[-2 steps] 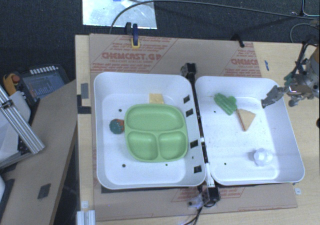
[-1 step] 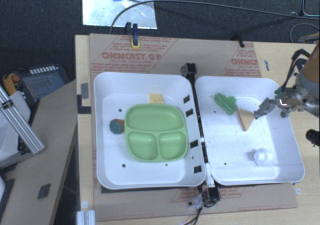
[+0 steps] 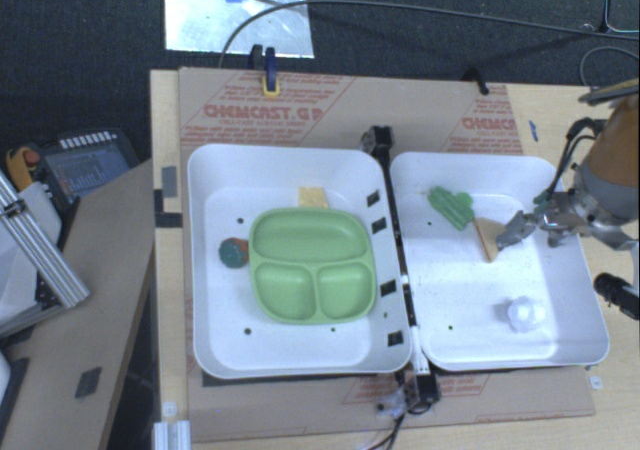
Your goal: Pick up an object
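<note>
In the right bin [image 3: 570, 338] lie a green toy [image 3: 451, 206] near the back, a tan wedge [image 3: 488, 237] just right of it, and a small white object [image 3: 524, 313] toward the front. My gripper [image 3: 518, 229] reaches in from the right and hangs low over the bin, its tip right beside the tan wedge's right edge. I see nothing held in it. The left bin [image 3: 210, 338] holds a green divided plate [image 3: 310, 265], a small teal and brown ball [image 3: 234, 253] to the plate's left, and a yellow block [image 3: 313, 198] behind it.
The bins sit side by side on a cardboard sheet [image 3: 300, 108], joined by a dark divider strip [image 3: 392, 238]. The grey arm with its orange band [image 3: 612, 153] crosses the right bin's far right rim. A control pendant [image 3: 90, 166] lies off to the left.
</note>
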You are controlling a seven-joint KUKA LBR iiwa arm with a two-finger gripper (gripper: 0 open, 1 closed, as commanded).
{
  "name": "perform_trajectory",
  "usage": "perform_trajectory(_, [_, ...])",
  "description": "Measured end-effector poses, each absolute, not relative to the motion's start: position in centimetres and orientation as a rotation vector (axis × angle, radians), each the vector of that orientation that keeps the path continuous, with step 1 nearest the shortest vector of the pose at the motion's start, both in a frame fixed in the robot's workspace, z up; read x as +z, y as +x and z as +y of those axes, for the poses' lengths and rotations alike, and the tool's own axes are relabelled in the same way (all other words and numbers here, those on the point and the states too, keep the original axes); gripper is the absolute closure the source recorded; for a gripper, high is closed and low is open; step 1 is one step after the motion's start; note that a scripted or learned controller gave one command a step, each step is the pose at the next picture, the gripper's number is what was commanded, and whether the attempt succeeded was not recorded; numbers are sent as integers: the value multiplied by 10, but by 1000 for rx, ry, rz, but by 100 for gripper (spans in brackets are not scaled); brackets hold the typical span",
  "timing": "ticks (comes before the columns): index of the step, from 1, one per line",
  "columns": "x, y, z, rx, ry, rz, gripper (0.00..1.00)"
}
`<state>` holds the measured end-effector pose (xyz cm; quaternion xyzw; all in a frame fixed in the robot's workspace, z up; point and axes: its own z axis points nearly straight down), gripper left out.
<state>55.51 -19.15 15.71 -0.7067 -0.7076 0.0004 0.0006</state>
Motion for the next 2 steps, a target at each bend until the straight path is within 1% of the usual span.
perform_trajectory(1, [94, 554, -191, 2, -2218, -2221, 0])
perform_trajectory(2, [109, 555, -192, -2, -2223, -2226, 100])
